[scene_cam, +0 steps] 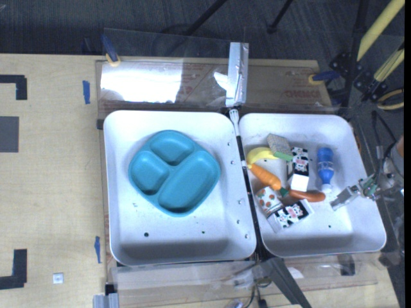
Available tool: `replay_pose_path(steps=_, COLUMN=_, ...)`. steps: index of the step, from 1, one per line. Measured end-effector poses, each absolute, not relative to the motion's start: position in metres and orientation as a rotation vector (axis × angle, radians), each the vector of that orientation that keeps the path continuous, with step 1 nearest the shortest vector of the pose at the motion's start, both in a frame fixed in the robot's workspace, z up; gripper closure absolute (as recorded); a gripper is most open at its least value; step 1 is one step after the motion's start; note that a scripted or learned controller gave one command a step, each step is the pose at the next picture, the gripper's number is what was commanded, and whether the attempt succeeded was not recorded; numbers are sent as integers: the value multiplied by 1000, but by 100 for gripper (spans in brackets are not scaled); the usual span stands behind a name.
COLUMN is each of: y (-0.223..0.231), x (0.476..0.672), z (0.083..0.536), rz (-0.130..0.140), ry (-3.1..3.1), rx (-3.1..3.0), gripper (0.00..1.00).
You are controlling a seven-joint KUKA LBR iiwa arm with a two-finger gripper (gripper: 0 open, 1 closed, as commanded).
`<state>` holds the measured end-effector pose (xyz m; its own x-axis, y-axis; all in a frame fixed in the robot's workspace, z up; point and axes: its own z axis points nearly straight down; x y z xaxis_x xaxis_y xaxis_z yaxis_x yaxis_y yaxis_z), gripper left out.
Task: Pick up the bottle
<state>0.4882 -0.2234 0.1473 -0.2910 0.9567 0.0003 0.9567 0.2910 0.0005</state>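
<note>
The bottle [325, 165] is small and clear, with blue at its top and a blue band. It lies in the right bin [369, 236], towards the right of the heap of items. My gripper [350, 196] reaches in over the bin's right rim. Its pale tip sits low and to the right of the bottle, a short way apart from it. Nothing shows in the gripper.
The right bin also holds a yellow banana [259, 155], an orange carrot [266, 176], a grey block [279, 144], two cow-patterned boxes [299, 162] [289, 214] and a red-orange sausage [307, 196]. A blue divided plate [174, 171] lies in the left bin [122, 236].
</note>
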Motion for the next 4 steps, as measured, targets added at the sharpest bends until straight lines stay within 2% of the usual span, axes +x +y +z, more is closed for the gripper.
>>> replay_pose_path(steps=1, y=-218, x=580, z=90, rz=10, ry=2724, rx=1562, gripper=0)
replay_pose_path(steps=2, y=-221, x=581, z=101, rz=7, ry=2715, rx=1564, gripper=100)
replay_pose_path(steps=3, y=-224, x=615, z=138, rz=1, ry=2746, rx=1517, gripper=100)
replay_pose_path(steps=4, y=-225, x=605, z=207, rz=1, ry=2759, rx=1491, gripper=100)
